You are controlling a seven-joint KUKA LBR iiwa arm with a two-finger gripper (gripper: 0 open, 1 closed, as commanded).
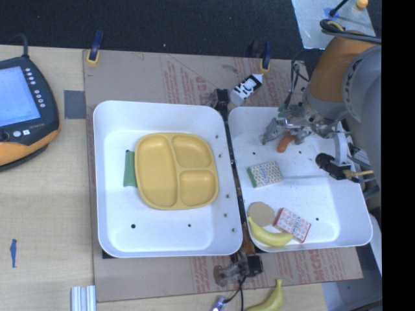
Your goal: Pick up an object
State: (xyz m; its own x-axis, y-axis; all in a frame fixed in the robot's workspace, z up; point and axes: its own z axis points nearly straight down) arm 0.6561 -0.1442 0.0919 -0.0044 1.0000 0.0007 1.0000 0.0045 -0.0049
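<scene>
My gripper (284, 133) hangs low over the far part of the right bin (337, 206). A small orange-red object (283, 144) lies right under its tip; whether it is gripped is unclear. Nearer in the same bin are a green-patterned packet (265, 173), a round tan disc (260, 210), a banana (269, 237) and a pink patterned card (292, 224). The left bin (117, 225) holds a yellow divided plate (175, 170) with a green piece (129, 168) sticking out from its left side.
A teach pendant (23, 109) rests on the bench at far left. A black-and-white item (246, 88) lies behind the bins, and a second banana (272, 297) lies in front of them. Blue clamps (95, 44) hold the cardboard underlay.
</scene>
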